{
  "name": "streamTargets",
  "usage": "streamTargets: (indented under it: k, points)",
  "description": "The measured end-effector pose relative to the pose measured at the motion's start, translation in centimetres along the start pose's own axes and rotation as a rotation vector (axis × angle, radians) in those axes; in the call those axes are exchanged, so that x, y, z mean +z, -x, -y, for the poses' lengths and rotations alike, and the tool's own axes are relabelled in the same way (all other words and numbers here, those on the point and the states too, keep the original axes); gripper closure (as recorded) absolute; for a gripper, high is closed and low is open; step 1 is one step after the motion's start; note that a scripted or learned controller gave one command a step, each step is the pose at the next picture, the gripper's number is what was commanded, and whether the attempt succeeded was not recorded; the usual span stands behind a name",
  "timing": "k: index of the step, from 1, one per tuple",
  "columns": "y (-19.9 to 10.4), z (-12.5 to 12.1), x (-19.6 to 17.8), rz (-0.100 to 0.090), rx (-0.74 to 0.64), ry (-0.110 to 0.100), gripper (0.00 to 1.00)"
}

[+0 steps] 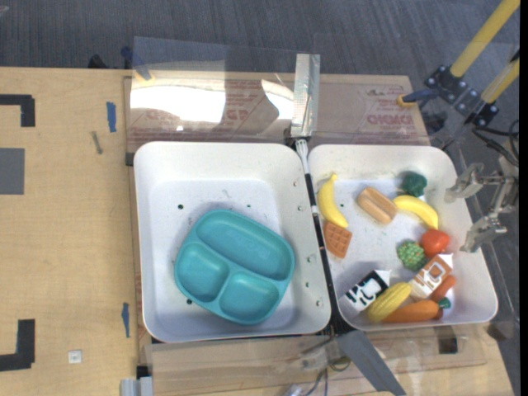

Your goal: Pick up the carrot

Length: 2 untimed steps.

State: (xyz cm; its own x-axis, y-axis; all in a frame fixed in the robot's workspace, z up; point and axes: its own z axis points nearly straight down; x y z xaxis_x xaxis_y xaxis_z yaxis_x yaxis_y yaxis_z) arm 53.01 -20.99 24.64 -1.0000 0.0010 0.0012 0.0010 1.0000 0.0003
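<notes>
Orange and tapering, the carrot [415,310] lies at the near edge of the right bin [474,304], its length roughly along the front wall and its green end toward the right corner. A yellow banana-like piece [386,302] touches its left end, and a small white and orange box [432,276] sits just behind it, so the carrot is hemmed in on two sides. To do the pick well, I would bring the tool straight down over the carrot's thick middle, jaws set across its width, clear of the bin wall and the neighbours. I cannot tell the state of the tool from this view.

Further back in the same bin are a tomato [435,241], a broccoli floret [411,254], a waffle piece [337,238], a hot dog [377,205] and two bananas [332,202]. The left bin [157,172] holds a teal divided plate [235,264].

The bins rest on a cardboard-brown table [58,221] marked with black and blue tape; beyond it lies grey carpet, with yellow poles [491,27] at the far right.
</notes>
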Motion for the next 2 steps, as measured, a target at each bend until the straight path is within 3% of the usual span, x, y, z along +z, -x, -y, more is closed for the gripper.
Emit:
streamTargets:
  k: [1, 2]
  points:
    - [-5.1, -4.1, 11.1, -0.010, 0.016, 0.004, 0.00]
    - [-3.0, -6.6, 15.9, 0.007, -0.006, -0.002, 0.00]
